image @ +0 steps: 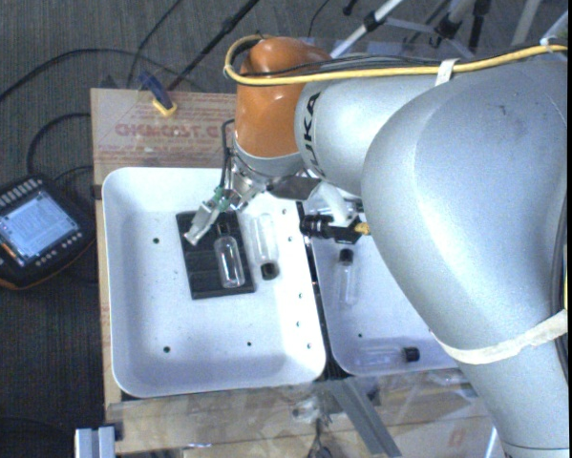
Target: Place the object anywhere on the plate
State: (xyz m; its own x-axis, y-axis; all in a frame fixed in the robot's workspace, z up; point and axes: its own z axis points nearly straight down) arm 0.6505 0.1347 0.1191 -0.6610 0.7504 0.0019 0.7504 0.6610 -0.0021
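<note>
Grey arm (429, 160) reaches in w/ tool (205, 221) low over black plate (207, 273).

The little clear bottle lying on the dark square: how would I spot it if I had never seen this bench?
Find the left white bin, the one holding a black plate near its upper middle. A clear vial lies on that plate's right part, just below the gripper. A similar vial with a dark cap lies right beside it, but on the bin's white floor, off the plate.

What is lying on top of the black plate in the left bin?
One clear vial lies on the plate, with the gripper over the plate's top left corner. The arm covers whatever lies past the plate's upper edge.
</note>
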